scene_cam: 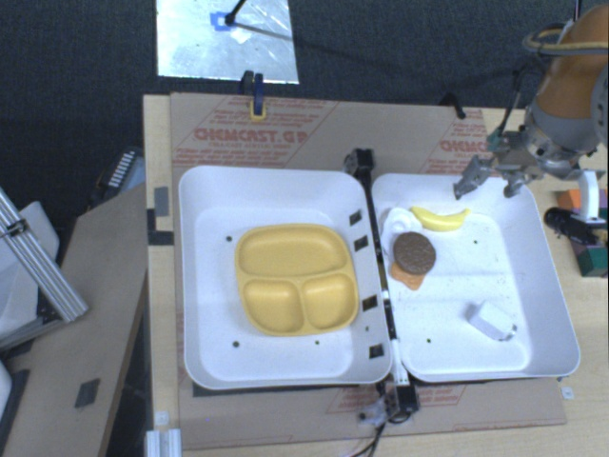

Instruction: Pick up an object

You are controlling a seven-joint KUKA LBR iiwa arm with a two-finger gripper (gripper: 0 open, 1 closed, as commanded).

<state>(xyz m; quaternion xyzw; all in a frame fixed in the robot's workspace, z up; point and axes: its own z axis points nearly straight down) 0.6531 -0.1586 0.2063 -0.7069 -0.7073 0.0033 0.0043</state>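
I note the gripper [490,176] spread open, empty, upper right; descending there risks striking the right bin [533,284] rim, missing the banana [440,219].

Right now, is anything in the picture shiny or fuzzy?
In the camera view, the silvery sheet at the top gleams with bright patches of glare; the two white bins are lit evenly with only faint shadows; the gripper and arm at the right look soft and a little blurred; the banana and yellow tray are fairly sharp.
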